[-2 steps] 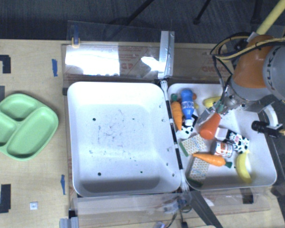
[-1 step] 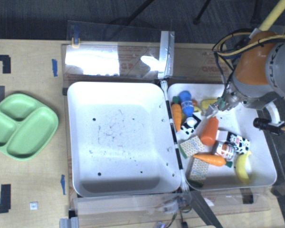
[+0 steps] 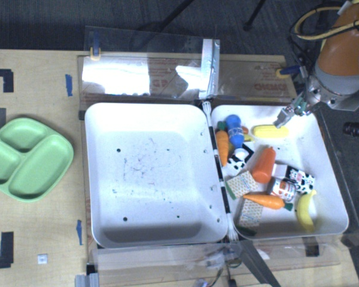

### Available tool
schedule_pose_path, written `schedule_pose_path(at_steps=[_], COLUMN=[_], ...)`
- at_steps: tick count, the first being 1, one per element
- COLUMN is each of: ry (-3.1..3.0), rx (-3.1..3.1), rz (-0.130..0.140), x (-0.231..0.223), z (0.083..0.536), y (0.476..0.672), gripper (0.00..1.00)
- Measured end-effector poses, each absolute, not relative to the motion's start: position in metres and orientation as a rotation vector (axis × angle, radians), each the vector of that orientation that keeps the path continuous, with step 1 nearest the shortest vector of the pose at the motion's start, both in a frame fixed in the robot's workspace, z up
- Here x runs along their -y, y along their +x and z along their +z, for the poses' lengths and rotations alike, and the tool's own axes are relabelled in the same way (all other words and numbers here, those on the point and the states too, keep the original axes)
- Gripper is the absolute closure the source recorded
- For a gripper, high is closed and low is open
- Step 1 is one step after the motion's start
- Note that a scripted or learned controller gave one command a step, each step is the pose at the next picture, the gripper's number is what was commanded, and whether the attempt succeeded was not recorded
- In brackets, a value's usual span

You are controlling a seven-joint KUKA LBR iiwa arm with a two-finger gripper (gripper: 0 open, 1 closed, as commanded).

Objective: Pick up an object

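hand [image 3: 283, 119] just above yellow toy [image 3: 269, 132]

Grey arm [image 3: 341, 91]; orange band [image 3: 342, 55]; looping yellow-black cables [image 3: 314, 26].

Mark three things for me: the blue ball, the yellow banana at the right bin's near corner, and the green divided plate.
Blue ball [image 3: 233, 122], camera view, centre of its top.
Yellow banana [image 3: 305, 210], camera view, middle of its curved body.
Green divided plate [image 3: 40, 162], camera view, floor of its large compartment.
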State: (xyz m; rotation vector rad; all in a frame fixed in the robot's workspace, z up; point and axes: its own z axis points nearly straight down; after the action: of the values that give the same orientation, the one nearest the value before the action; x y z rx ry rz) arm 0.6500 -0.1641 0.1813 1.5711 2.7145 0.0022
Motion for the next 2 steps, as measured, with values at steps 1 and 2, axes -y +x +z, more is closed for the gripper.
schedule_pose_path(at_steps=[1,2], ry=[1.571,1.518], rx=[-2.715,-2.765], rz=[0.002,-0.013], x=[0.164,0.166], z=[0.181,0.085], y=[0.65,0.664], gripper=[0.0,0.0])
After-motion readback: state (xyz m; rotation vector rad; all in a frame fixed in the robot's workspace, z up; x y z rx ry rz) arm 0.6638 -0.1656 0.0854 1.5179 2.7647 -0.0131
